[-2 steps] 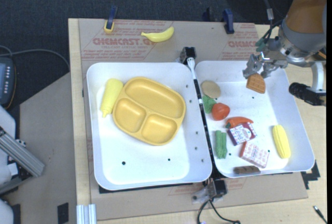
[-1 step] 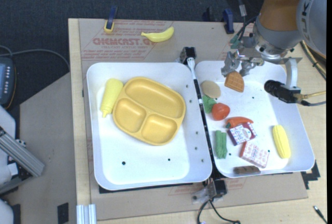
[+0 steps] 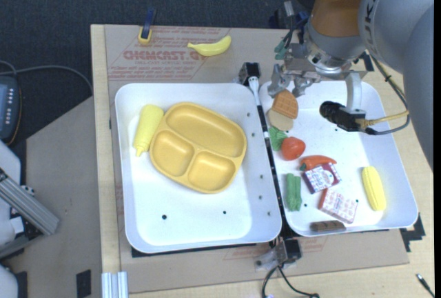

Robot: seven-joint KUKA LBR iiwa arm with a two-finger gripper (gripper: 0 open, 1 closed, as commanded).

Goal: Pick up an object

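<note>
Looking down at a slant on a table [image 3: 165,63] w/ two shallow white bins side by side. The grey arm w/ its orange band reaches in from the view's right; its gripper [image 3: 289,86] hangs over the far left corner of the right bin [image 3: 389,145]. Its state can't be told from this angle.

Directly beneath the gripper, touching or nearly so, sits a tan bread-shaped toy [image 3: 284,107]. Whether it is gripped can't be told.

Also in the right bin:
- a green piece [image 3: 277,138] & a red tomato [image 3: 293,147], just below the bread toy
- a red-orange pepper [image 3: 318,161] above a purple packet [image 3: 318,179]
- a red & white packet [image 3: 337,205], a green bean pod [image 3: 293,192], a yellow corn cob [image 3: 373,187], and a brown bar [image 3: 326,225] at the near rim

The left bin [image 3: 207,217] holds a yellow divided tray [image 3: 198,146] w/ a yellow bottle [image 3: 146,128] just beside it. Behind the bins, on the table, lies a banana [image 3: 210,47].
</note>
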